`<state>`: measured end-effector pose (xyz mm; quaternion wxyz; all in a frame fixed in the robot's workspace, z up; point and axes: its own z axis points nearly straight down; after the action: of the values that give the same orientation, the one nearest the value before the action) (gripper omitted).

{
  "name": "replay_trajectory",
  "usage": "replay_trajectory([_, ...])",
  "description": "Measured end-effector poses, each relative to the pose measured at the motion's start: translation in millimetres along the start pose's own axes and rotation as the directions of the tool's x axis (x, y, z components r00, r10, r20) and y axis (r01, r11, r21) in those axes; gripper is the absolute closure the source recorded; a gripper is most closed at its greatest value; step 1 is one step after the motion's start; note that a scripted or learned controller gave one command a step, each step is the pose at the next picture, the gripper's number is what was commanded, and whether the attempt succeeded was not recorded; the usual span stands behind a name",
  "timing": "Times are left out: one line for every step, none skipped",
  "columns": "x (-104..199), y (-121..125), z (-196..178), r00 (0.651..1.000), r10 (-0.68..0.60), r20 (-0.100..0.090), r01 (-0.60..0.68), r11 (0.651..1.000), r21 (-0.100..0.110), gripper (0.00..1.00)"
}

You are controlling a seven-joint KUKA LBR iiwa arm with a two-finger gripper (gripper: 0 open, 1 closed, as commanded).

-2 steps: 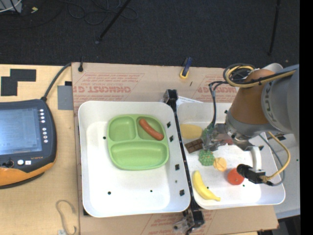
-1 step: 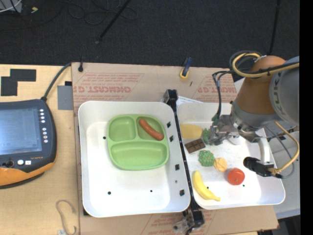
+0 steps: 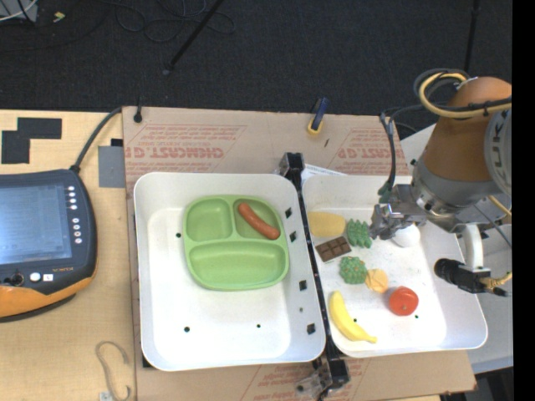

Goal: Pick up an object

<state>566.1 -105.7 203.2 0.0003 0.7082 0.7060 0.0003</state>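
The right bin (image 3: 435, 328) holds several toy foods: a banana (image 3: 349, 318), a red tomato (image 3: 403, 301), an orange piece (image 3: 377, 281), two green broccoli pieces (image 3: 353, 269) (image 3: 359, 233), a brown chocolate bar (image 3: 333, 247) and a yellow piece (image 3: 326, 223). My gripper (image 3: 393, 224) hangs low over the upper middle of this bin, just right of the upper broccoli. A white object (image 3: 407, 236) lies right below it. In the left bin (image 3: 159, 307) a sausage (image 3: 258, 220) rests in a green divided plate (image 3: 234, 245).
A teach pendant (image 3: 42, 228) lies on the bench at the far left. A black clamp (image 3: 293, 166) sits at the top of the divider between the bins. A blue and yellow clip (image 3: 318, 117) stands on the cardboard behind the bins.
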Motion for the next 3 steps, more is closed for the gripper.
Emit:
replay_trajectory([-1.3, 0.4, -25.9, 1.0, -0.004, 0.0, 0.004, 1.0, 0.0, 1.0])
replay_trajectory([42.8, 30.4, -35.2, 1.0, -0.007, -0.002, 0.007, 1.0, 0.001, 1.0])
replay_trajectory([86.2, 57.4, -34.5, 1.0, -0.007, -0.002, 0.007, 1.0, 0.002, 1.0])
